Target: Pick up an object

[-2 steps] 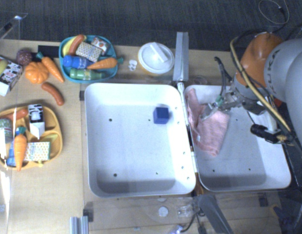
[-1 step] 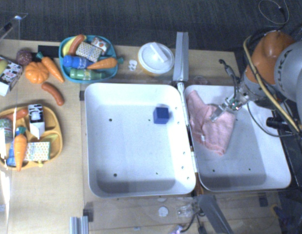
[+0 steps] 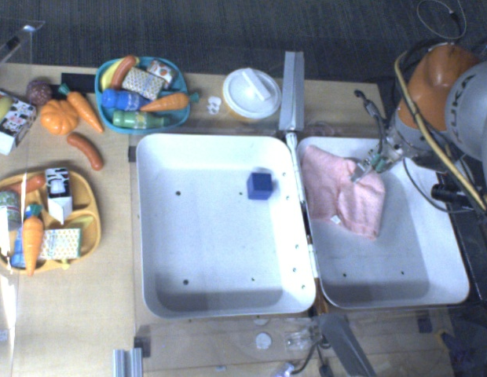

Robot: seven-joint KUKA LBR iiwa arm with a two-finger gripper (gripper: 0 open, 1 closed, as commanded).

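Two bins side by side, blue cube [image 3: 260,184] alone in the left, pink cloth [image 3: 343,191] crumpled in the right with gripper [image 3: 367,167] at its upper edge, finger state impossible to tell; best pinched at a raised fold, lifted straight.

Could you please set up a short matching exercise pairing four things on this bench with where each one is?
Things:
1. blue block
2. pink cloth
3. gripper
4. orange toy pumpkin

Places:
A. right bin
B. on the bench, left of the bins
C. left bin
D. at the cloth's upper right edge

Pairs: 1-C, 2-A, 3-D, 4-B
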